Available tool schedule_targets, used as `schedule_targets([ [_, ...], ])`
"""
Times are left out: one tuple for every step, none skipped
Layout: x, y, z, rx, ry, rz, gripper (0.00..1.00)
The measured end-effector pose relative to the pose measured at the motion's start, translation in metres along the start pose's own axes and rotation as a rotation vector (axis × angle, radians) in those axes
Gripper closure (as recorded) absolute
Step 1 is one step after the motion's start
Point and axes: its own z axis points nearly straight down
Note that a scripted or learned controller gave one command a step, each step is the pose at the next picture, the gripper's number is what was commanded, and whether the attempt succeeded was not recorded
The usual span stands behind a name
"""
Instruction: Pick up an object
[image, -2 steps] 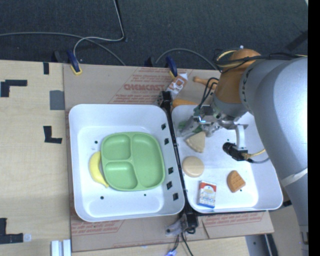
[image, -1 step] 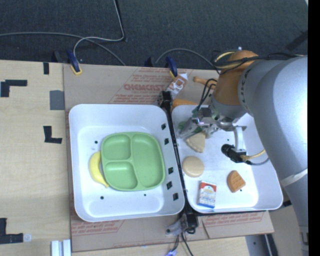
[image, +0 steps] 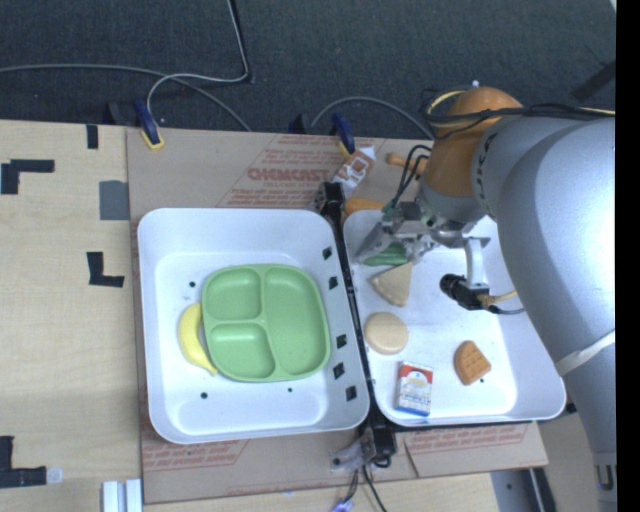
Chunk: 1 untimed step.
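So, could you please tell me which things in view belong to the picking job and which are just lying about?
Belonging to the job:
- tool
- pale wedge beneath it
- round bun
- small carton
- brown biscuit

Lying about:
- green divided plate
- banana beside it
- blue clamps
- cables

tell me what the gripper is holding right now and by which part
Cannot be told. The gripper is low over the right bin, near a pale wedge, with no grasp visible.
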Motion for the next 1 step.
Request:
schedule_targets([
  [-0.0061,-0.0403,-0.0008,-0.001,-0.001,0.002,0.0],
])
